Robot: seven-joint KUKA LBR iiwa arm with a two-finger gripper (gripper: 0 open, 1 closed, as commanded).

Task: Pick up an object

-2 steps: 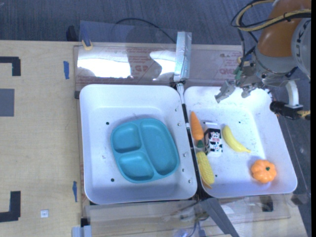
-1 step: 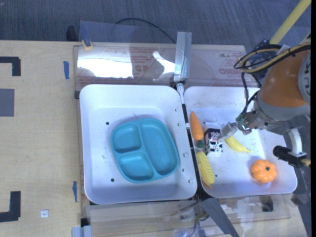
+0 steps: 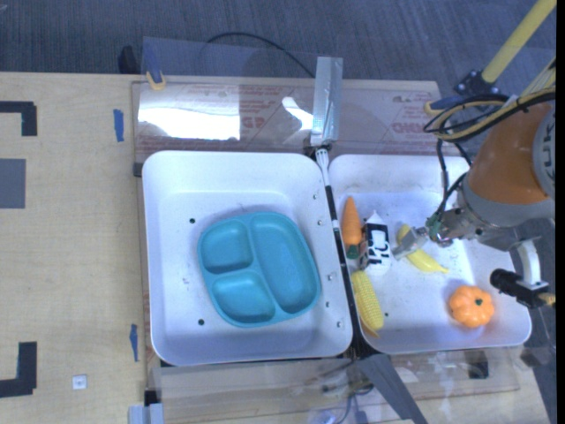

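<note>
The right bin [image 3: 415,170] holds an orange carrot [image 3: 351,221], a yellow corn cob [image 3: 367,299], a small black-and-white block [image 3: 377,244], a yellow banana-like piece [image 3: 427,262] and an orange pumpkin [image 3: 470,307]. My gripper [image 3: 410,245] reaches in from the right and sits low in the middle of this bin. Its tip is just above the yellow piece and right of the black-and-white block. A small yellow bit [image 3: 404,233] shows at the tip; whether it is held is unclear.
The left bin [image 3: 168,237] holds a blue divided plate [image 3: 257,268]. A metal bracket [image 3: 326,100] stands at the back between the bins. Cables and a yellow pole [image 3: 521,29] hang at the upper right beside the arm.
</note>
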